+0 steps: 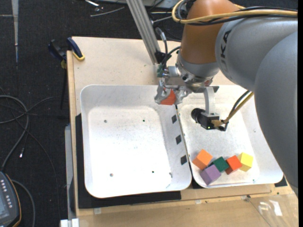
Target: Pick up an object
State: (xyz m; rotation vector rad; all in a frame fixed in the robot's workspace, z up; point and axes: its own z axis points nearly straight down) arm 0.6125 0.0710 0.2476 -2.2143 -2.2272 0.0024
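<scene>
On the pale wooden counter (109, 60), our hand (166, 96) grips a small red-orange block (167, 98) above the two white bins' divide, so we should lift straight, slowly, keeping it clamped.

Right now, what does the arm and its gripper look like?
The arm is bulky, rounded and grey, with an orange band above the wrist. Yellow and black cables loop over that band. The gripper is a small grey metal piece. A black part hangs beside it on a yellow-black lead.
</scene>
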